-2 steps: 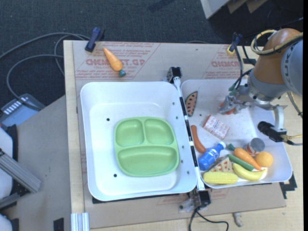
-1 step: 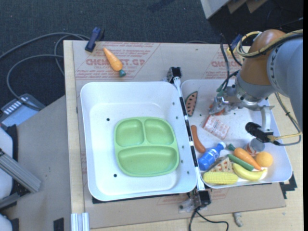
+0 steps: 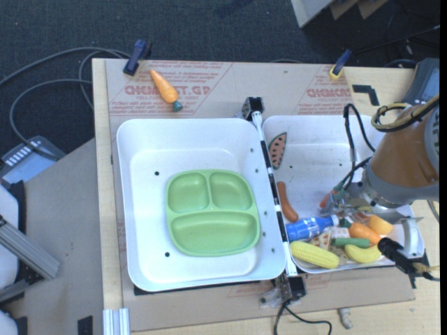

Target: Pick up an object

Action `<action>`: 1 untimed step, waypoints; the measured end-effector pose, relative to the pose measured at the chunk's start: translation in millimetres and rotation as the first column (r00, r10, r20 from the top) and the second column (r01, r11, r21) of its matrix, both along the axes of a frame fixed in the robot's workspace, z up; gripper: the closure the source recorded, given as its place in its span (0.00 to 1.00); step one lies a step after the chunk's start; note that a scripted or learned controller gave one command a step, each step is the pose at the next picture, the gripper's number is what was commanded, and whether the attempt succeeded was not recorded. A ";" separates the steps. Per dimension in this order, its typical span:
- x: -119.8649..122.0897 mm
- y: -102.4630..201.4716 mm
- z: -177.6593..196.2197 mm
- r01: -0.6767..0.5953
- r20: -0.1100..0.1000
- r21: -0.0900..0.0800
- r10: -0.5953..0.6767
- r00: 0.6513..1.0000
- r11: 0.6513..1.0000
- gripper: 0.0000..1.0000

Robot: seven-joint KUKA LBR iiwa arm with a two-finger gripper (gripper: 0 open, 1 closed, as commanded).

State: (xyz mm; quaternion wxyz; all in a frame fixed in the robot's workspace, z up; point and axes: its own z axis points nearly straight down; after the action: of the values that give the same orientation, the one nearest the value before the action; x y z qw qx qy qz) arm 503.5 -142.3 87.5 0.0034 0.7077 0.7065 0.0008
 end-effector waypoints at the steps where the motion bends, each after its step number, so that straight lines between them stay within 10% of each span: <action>1: -1.4 1.6 -3.0 -0.001 -0.005 0.003 0.001 1.000 1.000 0.00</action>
State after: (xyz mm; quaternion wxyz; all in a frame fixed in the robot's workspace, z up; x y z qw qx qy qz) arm 502.1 -140.7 84.5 0.0006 0.7073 0.7069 0.0001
